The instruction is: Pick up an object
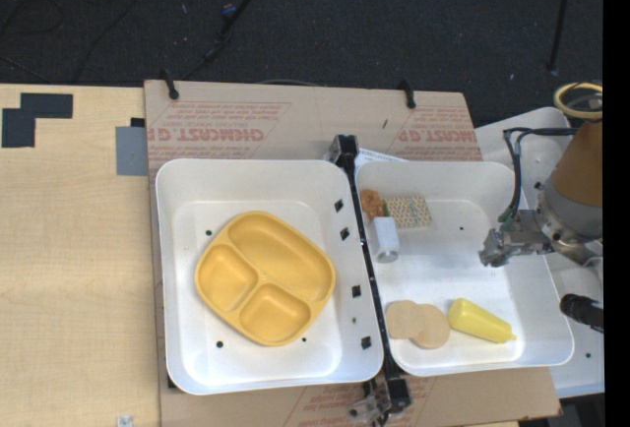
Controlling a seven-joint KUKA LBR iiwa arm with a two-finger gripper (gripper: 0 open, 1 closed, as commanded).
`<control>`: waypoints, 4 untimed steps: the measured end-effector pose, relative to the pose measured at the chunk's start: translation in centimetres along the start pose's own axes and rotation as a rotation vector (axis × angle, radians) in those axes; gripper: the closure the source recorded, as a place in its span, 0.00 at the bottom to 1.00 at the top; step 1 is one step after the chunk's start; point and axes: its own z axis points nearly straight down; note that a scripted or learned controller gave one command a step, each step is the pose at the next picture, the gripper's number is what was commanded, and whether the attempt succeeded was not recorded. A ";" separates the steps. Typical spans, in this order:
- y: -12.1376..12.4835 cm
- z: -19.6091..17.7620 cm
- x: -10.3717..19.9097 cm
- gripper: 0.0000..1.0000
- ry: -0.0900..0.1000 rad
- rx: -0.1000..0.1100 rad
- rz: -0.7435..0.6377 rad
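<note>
The cardboard sheet [295,120] under the two bins carries faint red printing. Behind the left bin a line of capitals stands upside down and mirrored, roughly "CHEMCRST"; the letters are too faint to be sure of. A similar red mark sits behind the right bin, and more along the front edge, both unreadable.

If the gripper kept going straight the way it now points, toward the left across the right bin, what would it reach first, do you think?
Probably the small white cylinder near the divider; the gripper sits at the right bin's right wall, level with it. The bin floor between looks bare. Height is hard to judge, so it might pass above.
</note>
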 end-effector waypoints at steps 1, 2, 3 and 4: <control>0.1 -5.1 -0.1 1.00 0.000 0.000 0.000; 0.2 -5.1 6.2 1.00 0.004 0.006 -0.003; -0.7 -6.0 10.9 1.00 0.004 0.007 -0.002; -0.7 -7.3 16.0 1.00 0.002 0.005 -0.002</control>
